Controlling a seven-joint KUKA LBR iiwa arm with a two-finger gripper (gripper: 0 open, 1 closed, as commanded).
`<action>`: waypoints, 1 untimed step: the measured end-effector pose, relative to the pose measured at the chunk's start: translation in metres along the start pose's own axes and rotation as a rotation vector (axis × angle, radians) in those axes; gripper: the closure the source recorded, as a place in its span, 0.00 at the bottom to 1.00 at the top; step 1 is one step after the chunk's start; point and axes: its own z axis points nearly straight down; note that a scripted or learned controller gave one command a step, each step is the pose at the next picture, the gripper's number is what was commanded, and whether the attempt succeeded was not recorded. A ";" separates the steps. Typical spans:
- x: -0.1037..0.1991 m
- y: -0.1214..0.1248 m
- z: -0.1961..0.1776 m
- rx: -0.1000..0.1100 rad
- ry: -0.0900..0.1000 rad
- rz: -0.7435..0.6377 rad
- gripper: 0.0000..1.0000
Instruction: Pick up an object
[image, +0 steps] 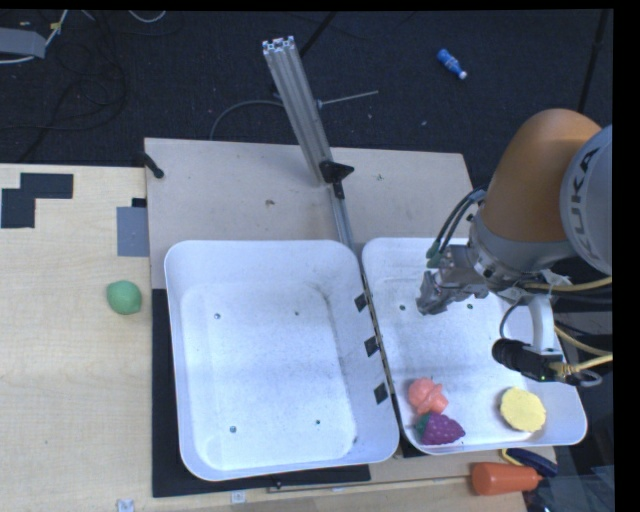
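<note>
Grey KUKA arm w/ orange band (545, 170) comes in from 3 o'clock, its hand (435, 300) hanging over the upper-left part of the right shallow white plastic bin (470, 345). Hand's state: can't tell, seen from above and too dark. Nothing visible in its grip.

Right bin's 6 o'clock end has 3 items: small orange-pink toy (428, 394) near the left wall, purple grape-bunch toy (441, 430) touching it just below, round yellow flat piece (523, 409) well apart at approx. 4 o'clock corner. All sit well apart from the hand.

Left shallow white bin (262, 360) adjoins the right one. On the light wooden bench (70, 390) at 9 o'clock lies a green ball (124, 297). Orange carrot-like toy (505, 478) lies outside the right bin, at 5 o'clock.
</note>
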 end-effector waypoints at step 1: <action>0.053 -0.003 0.003 -0.001 0.000 -0.001 1.00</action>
